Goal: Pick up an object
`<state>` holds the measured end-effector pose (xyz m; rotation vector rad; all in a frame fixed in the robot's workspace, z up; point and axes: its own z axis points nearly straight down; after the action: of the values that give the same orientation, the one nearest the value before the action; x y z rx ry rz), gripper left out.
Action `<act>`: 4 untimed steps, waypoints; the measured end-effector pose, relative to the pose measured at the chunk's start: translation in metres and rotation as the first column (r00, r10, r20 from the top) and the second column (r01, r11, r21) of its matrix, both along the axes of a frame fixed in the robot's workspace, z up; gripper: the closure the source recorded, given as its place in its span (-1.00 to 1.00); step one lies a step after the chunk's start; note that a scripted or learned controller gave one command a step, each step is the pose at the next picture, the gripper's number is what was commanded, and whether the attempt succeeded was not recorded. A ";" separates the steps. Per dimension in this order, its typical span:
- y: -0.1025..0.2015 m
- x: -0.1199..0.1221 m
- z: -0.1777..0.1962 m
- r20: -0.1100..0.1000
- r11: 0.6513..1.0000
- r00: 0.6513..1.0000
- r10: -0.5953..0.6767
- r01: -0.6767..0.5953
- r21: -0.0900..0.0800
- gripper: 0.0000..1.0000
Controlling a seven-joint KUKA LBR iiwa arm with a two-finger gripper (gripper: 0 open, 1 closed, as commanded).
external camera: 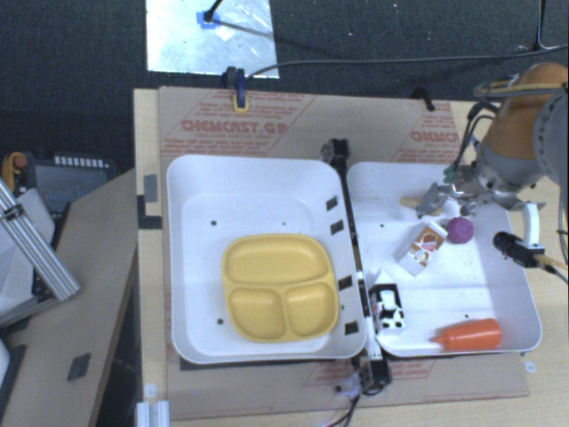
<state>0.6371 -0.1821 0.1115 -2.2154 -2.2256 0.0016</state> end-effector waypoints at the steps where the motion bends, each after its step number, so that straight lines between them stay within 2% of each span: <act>1: 0.001 0.001 -0.027 0.002 1.000 1.000 0.001 -0.001 -0.001 -1.00; 2: 0.000 0.002 -0.015 0.007 1.000 1.000 0.002 -0.002 -0.002 1.00; 3: 0.005 -0.003 0.032 0.006 1.000 1.000 0.000 0.000 -0.001 1.00; 4: 0.008 0.002 0.097 0.011 1.000 1.000 0.001 -0.001 -0.003 1.00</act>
<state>0.6387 -0.1736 0.2084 -2.2207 -2.2335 -0.0073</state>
